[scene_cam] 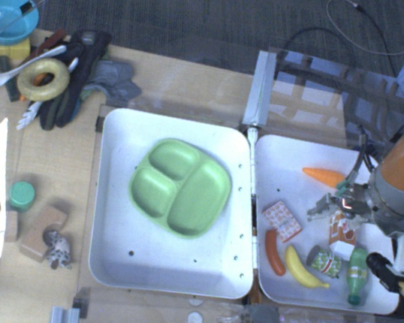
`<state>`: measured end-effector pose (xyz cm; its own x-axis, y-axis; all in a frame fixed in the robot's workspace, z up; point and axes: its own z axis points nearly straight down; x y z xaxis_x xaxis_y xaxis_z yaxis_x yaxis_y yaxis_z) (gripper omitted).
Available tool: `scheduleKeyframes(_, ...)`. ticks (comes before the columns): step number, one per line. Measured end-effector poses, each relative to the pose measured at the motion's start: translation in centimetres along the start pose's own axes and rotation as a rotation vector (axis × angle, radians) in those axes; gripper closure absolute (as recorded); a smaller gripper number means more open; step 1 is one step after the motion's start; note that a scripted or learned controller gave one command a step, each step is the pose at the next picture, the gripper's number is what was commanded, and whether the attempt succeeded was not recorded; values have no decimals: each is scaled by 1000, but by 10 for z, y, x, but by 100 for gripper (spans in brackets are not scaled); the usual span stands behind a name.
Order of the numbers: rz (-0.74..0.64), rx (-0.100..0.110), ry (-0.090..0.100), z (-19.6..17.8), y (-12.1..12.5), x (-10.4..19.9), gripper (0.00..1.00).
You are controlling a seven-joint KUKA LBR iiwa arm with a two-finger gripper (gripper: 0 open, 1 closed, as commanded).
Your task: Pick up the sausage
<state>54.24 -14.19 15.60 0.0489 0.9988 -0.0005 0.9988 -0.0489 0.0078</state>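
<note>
The sausage (pixel 274 252) is a short red-orange link lying in the right bin (pixel 294 158), near its left wall and front edge. A yellow banana (pixel 305 270) lies just to its right and a checkered waffle piece (pixel 283 218) just behind it. My gripper (pixel 341 202) hangs over the middle of the right bin, to the right of and behind the sausage, well apart from it. It sits just in front of an orange carrot (pixel 323 176). Nothing shows in its grasp.
The right bin also holds a small can (pixel 325 262), a green bottle (pixel 356 276) and a red-and-white packet (pixel 342 231). A green divided plate (pixel 180 186) lies in the left bin (pixel 107 256). Loose tools, a blue bowl (pixel 9 14) and small toys sit on the bench at left.
</note>
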Motion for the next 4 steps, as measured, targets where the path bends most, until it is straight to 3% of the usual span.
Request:
scheduleKeyframes(1, -202, 1, 1, 62, -35, 46, 0)
scheduleKeyframes(2, -371, -17, -7, 64, -51, 50, 0)
scheduleKeyframes(4, -371, -16, -7, 64, -51, 50, 0)
